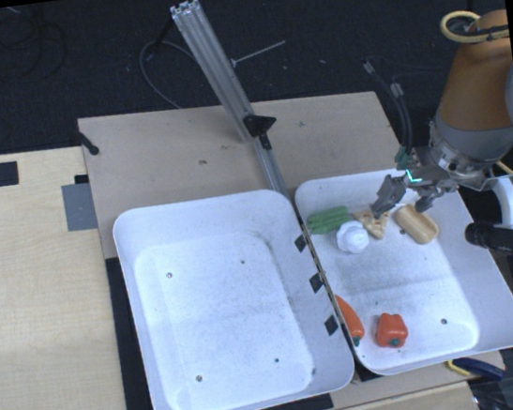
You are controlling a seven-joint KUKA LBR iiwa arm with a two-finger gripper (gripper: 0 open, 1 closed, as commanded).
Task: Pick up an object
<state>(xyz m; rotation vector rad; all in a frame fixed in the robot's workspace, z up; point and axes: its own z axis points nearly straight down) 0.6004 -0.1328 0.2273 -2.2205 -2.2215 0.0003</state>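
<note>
Camera view: looks down at a slant on two shallow white bins set side by side on a bench.
Arm: grey with an orange band (475, 74), coming in from the right edge of the view over the right bin's far right corner.
Gripper (405, 199): low over the far part of the right bin (484, 309); two dark fingers are spread apart, nothing seen between them.
Tan block (415, 223): lies tilted in the right bin, just beside and slightly nearer than the fingertips, close to the right-hand finger; whether they touch cannot be told.
Small beige piece (374, 223): just under the left-hand finger, beside the white ball.
White ball (352, 237): near the gripper, to its left, touching or nearly touching the beige piece.
Green object (328, 220): lies flat at the far left of the right bin, next to the ball.
Red-orange object (390, 329): near front of the right bin, well apart from the gripper.
Orange object (349, 318): against the right bin's left wall, at the front.
Left bin (138, 235): sits beside the right one, rims meeting.
</note>
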